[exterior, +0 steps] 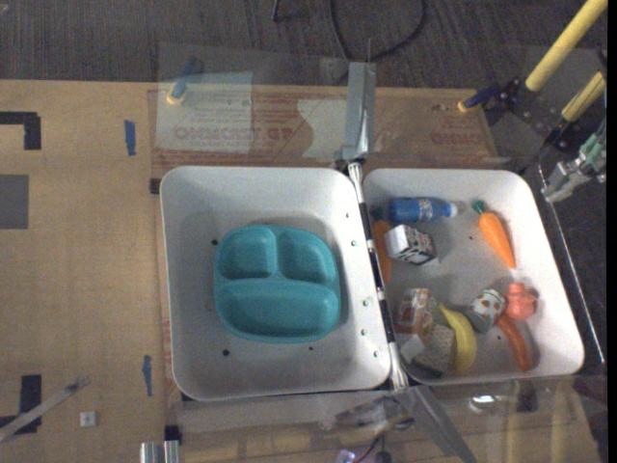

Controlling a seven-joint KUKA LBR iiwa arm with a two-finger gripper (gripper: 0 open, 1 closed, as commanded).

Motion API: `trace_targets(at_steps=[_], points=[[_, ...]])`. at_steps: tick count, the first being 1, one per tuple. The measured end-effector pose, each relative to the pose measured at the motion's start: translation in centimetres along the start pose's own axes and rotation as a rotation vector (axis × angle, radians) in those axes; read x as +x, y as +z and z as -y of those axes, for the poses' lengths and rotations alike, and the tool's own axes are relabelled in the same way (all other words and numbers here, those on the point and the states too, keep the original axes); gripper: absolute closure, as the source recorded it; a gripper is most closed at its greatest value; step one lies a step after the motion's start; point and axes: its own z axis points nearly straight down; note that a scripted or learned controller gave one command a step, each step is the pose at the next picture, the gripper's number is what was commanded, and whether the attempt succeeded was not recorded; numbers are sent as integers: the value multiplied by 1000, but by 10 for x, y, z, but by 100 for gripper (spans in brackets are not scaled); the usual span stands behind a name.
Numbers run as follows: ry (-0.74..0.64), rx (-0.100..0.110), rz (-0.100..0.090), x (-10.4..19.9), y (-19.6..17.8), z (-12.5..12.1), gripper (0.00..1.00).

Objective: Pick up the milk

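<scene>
Nothing is done yet: the milk carton (411,244) lies untouched near the right bin's (549,258) left wall, beside the blue bottle (420,209). The gripper (576,170) hovers outside that bin's far right corner, its opening unreadable.

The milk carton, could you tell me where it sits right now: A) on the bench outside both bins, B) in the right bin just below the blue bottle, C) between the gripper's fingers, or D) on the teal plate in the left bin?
B: the milk carton lies in the right bin, directly below the blue bottle, apart from the gripper at the bin's far right edge.
</scene>
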Motion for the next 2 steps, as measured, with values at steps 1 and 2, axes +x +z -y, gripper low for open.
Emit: trace_targets(at_steps=[1,2], points=[[-25,4,-4,58,61,-4,100],[110,5,-5,54,64,5,100]])
